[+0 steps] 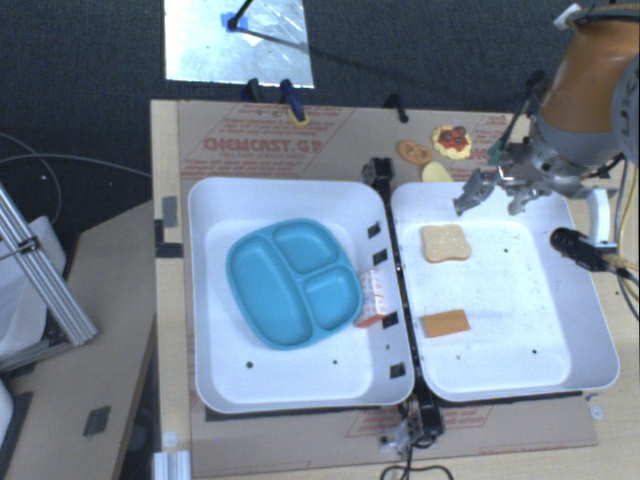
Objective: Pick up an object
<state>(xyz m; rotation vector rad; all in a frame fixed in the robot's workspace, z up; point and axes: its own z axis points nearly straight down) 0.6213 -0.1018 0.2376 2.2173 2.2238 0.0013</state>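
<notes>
Your gripper [497,192] hangs over the right bin's [520,373] far edge, fingers spread apart, holding nothing. Bread slice [445,242] lies just beside it on the bin floor; orange slab [445,323] nearer you.

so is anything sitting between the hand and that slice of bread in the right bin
Nothing visible does. The hand hangs over the right bin's upper right corner, and the slice of bread lies down-left of it with only bare bin floor between them. The orange cracker sits lower down, off that line.
</notes>
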